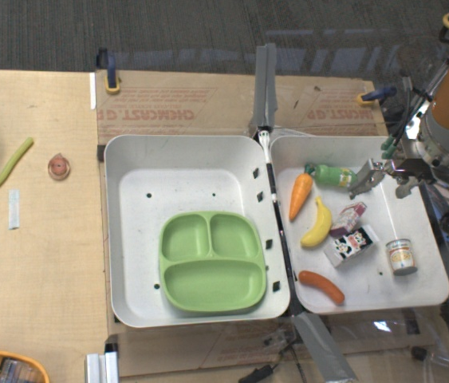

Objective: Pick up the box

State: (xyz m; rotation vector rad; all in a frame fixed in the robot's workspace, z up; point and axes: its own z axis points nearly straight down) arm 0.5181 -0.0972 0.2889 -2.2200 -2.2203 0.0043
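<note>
In the right bin (435, 290), white box (350, 244) with black-and-red print, lying tilted; claw (384, 174) state unclear

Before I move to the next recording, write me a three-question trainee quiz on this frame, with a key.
1. True or false: the box lies in the same bin as the green plate.
2. Which item lies nearest the box? A) banana B) carrot C) sausage
3. Fill in: the tool hangs over the right bin, close to the green ____.

Key: 1 false, the box is in the right bin, the plate in the left bin. 2 A. 3 bottle.
</note>
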